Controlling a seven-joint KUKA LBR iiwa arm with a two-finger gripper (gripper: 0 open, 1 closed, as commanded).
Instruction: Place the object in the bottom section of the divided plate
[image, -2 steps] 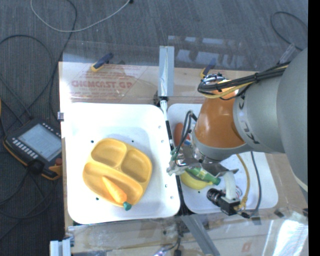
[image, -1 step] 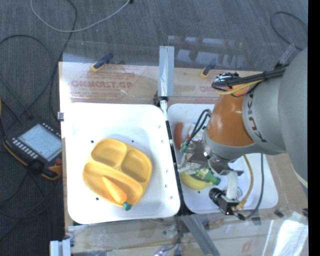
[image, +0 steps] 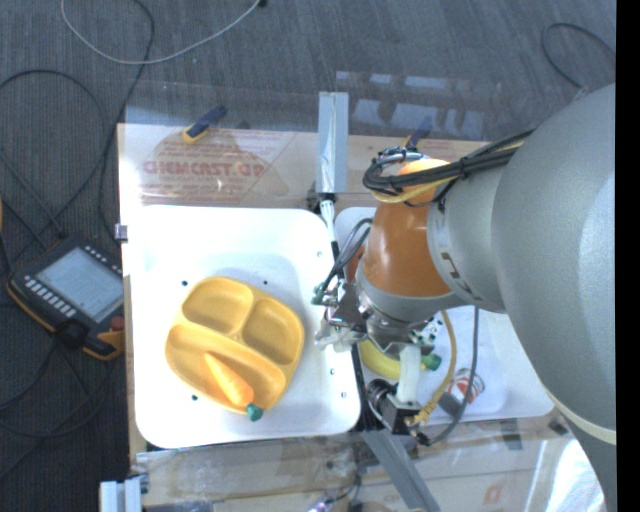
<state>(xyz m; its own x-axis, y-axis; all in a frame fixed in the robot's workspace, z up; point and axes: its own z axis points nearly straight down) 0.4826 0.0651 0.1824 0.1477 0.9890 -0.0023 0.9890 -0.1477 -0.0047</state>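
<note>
The carrot (image: 232, 382) lies in the divided plate's (image: 215, 300) bottom section, as tasked; I cannot tell the gripper's (image: 362, 336) state.

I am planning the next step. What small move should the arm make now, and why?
Probably lift the arm straight up and away. The carrot already lies in the bottom section of the yellow plate, and the arm hangs over the right bin, apart from it.

The divided plate (image: 215, 305) looks glossy smooth plastic (carrot (image: 228, 378) likewise); the white bin (image: 200, 240) is matt.
</note>
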